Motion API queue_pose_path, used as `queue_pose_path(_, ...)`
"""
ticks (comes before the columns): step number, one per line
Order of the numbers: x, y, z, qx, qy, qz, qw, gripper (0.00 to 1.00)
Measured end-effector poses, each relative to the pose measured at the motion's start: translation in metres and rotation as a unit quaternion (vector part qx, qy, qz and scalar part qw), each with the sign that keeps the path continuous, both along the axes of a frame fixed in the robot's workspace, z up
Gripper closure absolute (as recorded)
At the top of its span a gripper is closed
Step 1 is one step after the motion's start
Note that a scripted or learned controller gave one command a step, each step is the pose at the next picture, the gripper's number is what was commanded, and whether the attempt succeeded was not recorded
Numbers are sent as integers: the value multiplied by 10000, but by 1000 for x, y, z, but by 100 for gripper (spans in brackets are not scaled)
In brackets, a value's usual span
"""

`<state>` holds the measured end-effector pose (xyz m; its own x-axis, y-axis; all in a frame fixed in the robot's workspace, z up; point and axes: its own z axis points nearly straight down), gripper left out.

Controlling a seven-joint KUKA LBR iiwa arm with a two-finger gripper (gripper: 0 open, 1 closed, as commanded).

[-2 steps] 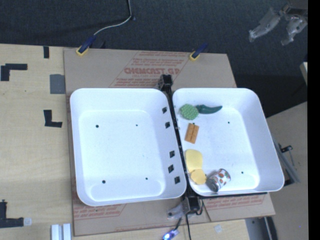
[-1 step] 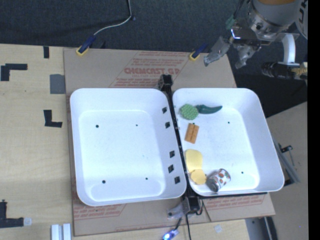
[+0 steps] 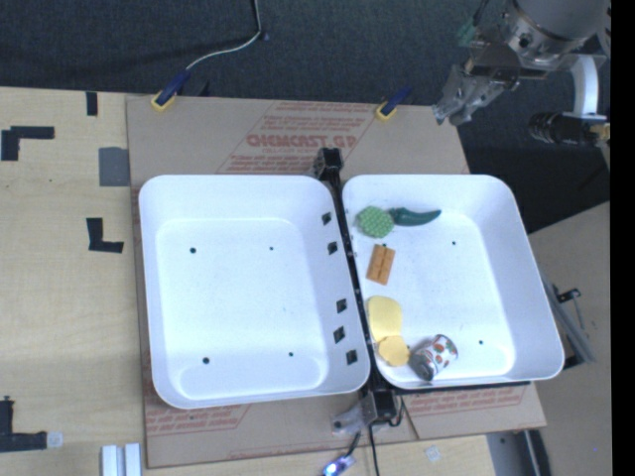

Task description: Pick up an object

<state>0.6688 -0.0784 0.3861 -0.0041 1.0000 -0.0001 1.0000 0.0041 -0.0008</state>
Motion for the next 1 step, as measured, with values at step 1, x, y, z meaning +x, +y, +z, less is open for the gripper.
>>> queue_pose_path(1,-1,-18,150,-19,-93,-14,10000,100)
